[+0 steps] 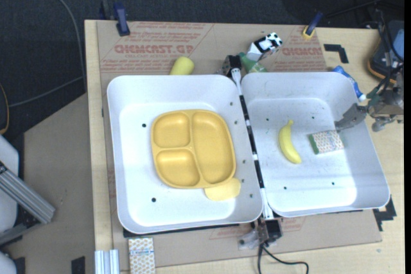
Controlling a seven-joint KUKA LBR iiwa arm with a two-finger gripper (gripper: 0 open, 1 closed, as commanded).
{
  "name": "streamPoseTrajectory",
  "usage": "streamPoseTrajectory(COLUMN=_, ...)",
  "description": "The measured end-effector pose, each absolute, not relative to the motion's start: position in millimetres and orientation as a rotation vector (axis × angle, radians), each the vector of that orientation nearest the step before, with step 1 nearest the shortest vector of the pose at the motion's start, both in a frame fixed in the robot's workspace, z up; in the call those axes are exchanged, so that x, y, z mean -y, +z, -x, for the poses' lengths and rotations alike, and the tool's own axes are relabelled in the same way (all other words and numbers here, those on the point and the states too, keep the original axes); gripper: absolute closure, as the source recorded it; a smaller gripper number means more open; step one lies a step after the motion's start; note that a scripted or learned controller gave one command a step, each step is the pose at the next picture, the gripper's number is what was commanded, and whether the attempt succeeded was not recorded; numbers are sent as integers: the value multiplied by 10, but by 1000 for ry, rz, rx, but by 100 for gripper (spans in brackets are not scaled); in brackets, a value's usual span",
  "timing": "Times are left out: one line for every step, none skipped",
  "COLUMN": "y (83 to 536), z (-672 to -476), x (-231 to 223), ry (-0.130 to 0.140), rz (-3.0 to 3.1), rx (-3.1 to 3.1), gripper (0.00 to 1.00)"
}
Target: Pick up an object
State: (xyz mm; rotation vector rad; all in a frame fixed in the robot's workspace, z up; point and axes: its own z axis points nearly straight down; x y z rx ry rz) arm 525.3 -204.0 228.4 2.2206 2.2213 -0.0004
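Your gripper (352, 117) sits at the right bin's (359, 192) three o'clock edge; I cannot tell its opening. The sponge (326, 142) lies just toward seven o'clock from it, and the banana (289, 144), long axis twelve-to-six, lies farther toward nine.

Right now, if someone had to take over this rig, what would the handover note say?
Gripper: at the right bin's right side, low over the green-edged sponge; whether the jaws are open or shut cannot be told.
Right bin: banana near the middle, sponge just right of it, apart.
Left bin: yellow divided plate, with a pale yellow piece at its lower edge.
Done: nothing visibly lifted.
Left: grasp one object, likely the sponge, and raise it.
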Motion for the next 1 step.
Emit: streamPoseTrajectory(y=2181, z=-5771, x=1505, ry=3, rz=-2218, rx=-2223, gripper=0)
